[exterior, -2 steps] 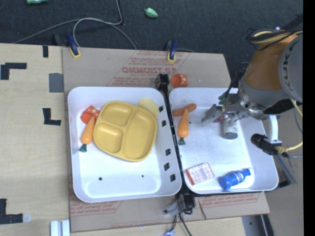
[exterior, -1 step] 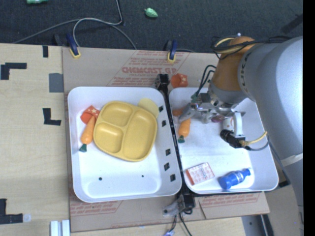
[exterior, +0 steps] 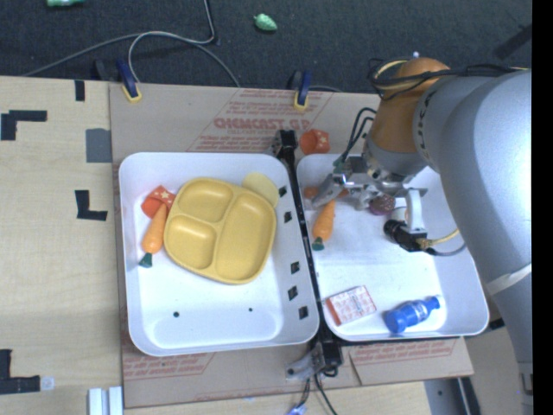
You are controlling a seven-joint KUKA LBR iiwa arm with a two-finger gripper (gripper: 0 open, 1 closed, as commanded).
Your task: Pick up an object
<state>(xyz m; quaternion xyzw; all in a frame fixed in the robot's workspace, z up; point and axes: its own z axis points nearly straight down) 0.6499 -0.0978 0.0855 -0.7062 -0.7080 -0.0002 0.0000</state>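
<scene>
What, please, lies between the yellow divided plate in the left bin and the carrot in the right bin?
In the camera view, the two bins' adjoining rims separate the yellow divided plate from the carrot, with bare white floor either side.

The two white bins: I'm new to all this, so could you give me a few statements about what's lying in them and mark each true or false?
1. A yellow divided tray lies in the left bin. True.
2. A blue bottle lies in the left bin. False: it lies in the right bin, near the front corner.
3. A carrot lies beside the tray in the left bin. True.
4. The gripper hangs over the left bin. False: it is over the right bin, near another carrot.
</scene>
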